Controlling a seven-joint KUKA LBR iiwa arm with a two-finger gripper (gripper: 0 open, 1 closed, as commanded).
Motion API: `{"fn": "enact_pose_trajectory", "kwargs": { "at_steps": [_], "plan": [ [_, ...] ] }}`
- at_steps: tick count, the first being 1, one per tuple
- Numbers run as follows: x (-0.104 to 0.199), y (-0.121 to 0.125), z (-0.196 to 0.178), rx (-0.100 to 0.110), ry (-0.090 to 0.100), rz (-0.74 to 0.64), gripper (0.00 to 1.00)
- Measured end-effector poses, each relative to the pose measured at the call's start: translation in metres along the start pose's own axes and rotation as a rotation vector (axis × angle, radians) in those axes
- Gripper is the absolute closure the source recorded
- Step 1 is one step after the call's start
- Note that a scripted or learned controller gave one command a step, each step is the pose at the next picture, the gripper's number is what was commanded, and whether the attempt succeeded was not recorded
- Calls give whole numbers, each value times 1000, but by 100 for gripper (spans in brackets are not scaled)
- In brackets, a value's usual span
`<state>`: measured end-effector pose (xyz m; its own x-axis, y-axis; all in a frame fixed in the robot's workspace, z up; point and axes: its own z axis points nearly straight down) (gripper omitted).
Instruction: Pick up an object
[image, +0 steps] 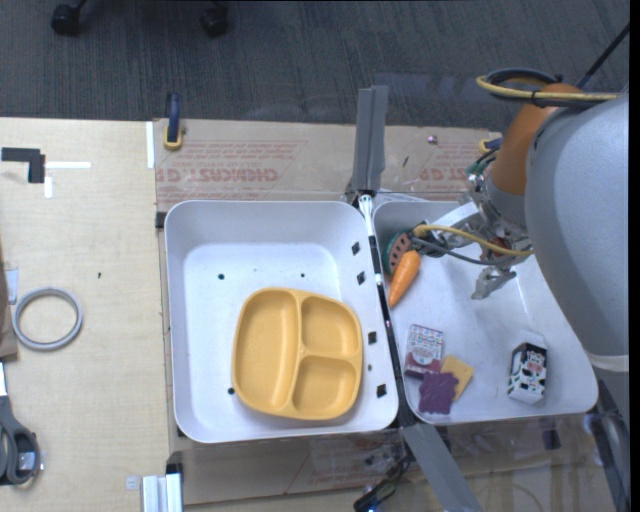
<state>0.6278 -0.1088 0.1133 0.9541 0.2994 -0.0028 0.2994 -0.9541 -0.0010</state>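
Observation:
My gripper (491, 279) hangs over the back half of the right bin (470, 330), under the grey arm with its orange band (520, 150). An orange carrot (402, 275) with a green top lies against the bin's left wall, to the left of the gripper. Near the front lie a small red-and-white packet (425, 346), a purple piece (437, 390) overlapping a yellow piece (459, 374), and a black-and-white cow-patterned object (528, 371) at the front right. None of them touches the gripper.
The left bin (200, 300) holds a yellow divided plate (297, 353). A grey tape ring (45, 318) and scissors (18, 452) lie on the wooden bench at the left. Cables (455, 240) loop beside the wrist.

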Motion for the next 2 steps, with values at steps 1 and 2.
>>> {"fn": "enact_pose_trajectory", "kwargs": {
  "at_steps": [1,2],
  "plan": [
    [29,-21,-78,0,1,78,0],
    [-15,31,22,1,-1,59,0]
  ]
}}
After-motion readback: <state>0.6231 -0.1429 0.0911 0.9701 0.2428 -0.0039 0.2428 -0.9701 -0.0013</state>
